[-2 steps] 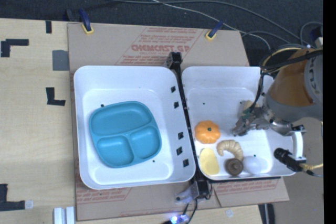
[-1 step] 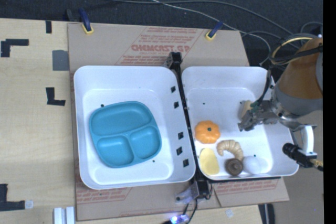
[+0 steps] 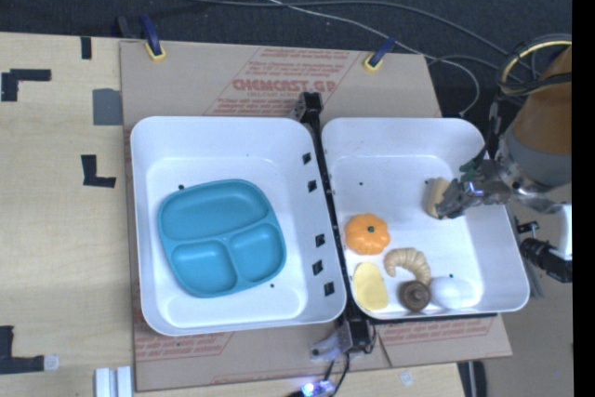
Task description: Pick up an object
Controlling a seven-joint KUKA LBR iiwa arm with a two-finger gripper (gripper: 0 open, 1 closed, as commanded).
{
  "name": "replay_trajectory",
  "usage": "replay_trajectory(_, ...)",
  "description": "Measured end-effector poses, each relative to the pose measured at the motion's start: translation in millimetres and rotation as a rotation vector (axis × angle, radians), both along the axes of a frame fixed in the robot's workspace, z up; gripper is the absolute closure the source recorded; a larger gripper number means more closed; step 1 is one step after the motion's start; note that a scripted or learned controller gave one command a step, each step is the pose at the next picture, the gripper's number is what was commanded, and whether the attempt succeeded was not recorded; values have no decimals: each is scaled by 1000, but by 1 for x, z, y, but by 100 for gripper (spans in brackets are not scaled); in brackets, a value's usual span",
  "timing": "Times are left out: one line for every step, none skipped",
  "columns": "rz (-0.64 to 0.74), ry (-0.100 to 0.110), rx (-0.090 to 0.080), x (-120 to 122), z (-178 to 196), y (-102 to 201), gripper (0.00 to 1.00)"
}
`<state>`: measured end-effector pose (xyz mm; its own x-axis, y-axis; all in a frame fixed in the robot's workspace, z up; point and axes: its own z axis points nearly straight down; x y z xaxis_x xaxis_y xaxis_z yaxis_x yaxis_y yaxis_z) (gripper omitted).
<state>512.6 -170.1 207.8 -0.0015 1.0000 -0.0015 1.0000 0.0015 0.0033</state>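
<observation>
Because the gripper (image 3: 454, 200) is low in the right bin (image 3: 390, 144), at about three o'clock of it, and sits right against a small beige object (image 3: 435, 196), the main risk, in my judgement, is that the fingers only push this piece sideways instead of closing around it; whether they are open or closed I cannot tell, since they look dark and blurred. The piece lies just on the nine o'clock side of the gripper. The other items, an orange pumpkin (image 3: 366, 234), a croissant (image 3: 408, 261), a yellow piece (image 3: 370, 286), a brown ball (image 3: 415, 295) and a white one (image 3: 455, 293), lie toward six o'clock, well apart, so a collision seems unlikely. The left bin (image 3: 149, 200) holds a blue tray (image 3: 221, 235). On the cardboard (image 3: 186, 79) at twelve o'clock, red print reads roughly "CHEMCAST GP".
</observation>
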Motion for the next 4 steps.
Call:
replay_trajectory(5,3,3,25,12,51,100)
replay_trajectory(6,4,3,57,7,102,100)
replay_trajectory(5,3,2,78,15,158,100)
replay_trajectory(5,2,3,110,23,208,100)
